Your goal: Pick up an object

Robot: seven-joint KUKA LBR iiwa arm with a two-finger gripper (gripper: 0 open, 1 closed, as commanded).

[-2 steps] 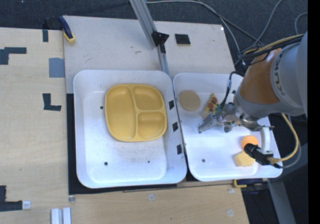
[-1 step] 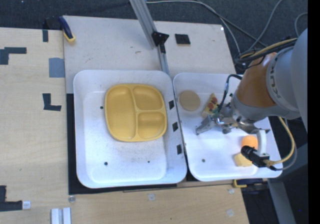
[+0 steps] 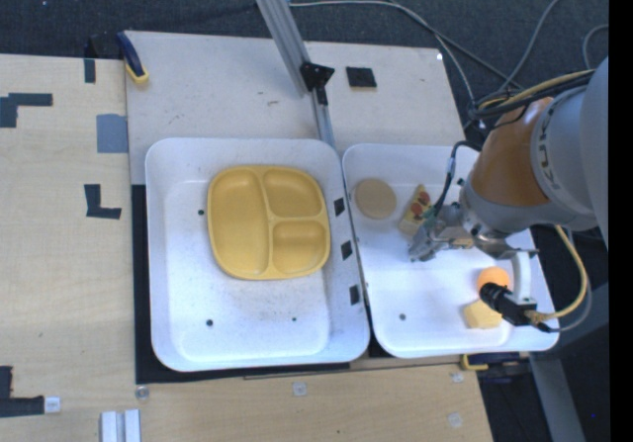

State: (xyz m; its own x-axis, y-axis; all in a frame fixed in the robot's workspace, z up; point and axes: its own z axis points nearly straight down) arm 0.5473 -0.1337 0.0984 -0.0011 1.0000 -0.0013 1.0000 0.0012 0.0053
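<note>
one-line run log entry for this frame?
stage: reach | gripper: low in right bin, beside multicolored object | grasp: unconfirmed | also right bin: tan disc, orange ball, yellow block | left bin: yellow divided plate

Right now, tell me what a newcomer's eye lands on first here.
The yellow divided plate lies in the middle of the left bin. In the right bin, the grey arm with its orange band reaches in, its tool low near a tan disc and a small colourful item.
</note>
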